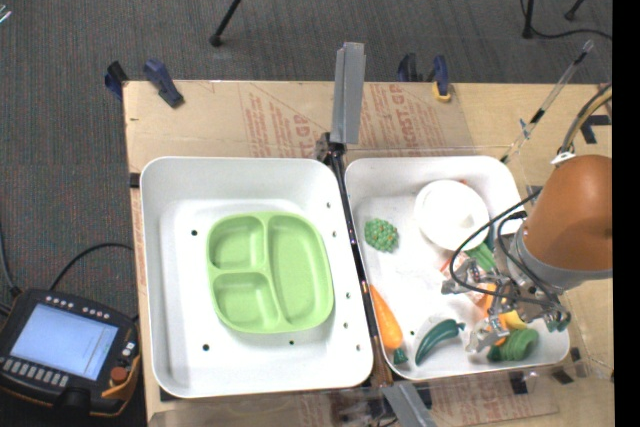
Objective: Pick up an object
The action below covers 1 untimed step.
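Now the gripper (497, 318) hangs low in the right bin (400, 177), at its near right corner; how its grasp stands I cannot tell. A dark green pepper (436, 338) lies just left of the gripper, its long axis slanted toward that corner, so I judge it the nearest object to take.

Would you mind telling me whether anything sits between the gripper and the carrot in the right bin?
Yes: the dark green pepper lies between the gripper and the carrot, which rests against the right bin's left wall.

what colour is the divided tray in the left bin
Light green, a divided tray with three compartments, seen best in the camera view from above.
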Available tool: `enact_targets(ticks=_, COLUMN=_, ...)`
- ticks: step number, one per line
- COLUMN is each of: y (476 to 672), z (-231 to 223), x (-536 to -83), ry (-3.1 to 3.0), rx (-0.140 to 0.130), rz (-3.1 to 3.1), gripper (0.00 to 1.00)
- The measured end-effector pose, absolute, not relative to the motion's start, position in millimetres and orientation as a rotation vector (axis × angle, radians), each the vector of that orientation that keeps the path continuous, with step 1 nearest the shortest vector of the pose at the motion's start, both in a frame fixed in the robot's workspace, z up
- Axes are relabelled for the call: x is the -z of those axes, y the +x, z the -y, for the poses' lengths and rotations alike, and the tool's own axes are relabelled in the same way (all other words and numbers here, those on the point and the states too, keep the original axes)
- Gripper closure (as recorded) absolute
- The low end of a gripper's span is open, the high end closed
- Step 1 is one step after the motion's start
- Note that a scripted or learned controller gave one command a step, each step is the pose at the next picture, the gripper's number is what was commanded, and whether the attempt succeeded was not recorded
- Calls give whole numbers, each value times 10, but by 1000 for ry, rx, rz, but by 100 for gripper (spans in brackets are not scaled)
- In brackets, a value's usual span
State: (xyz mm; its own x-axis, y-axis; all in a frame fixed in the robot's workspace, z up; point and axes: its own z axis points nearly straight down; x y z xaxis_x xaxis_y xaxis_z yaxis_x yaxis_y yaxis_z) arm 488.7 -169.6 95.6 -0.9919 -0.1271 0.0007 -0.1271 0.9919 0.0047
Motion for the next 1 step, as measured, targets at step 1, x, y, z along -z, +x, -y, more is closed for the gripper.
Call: enact_targets(ticks=1, y=5476, z=2067, x=-859, ry=481, rx=9, rz=3102, gripper=0)
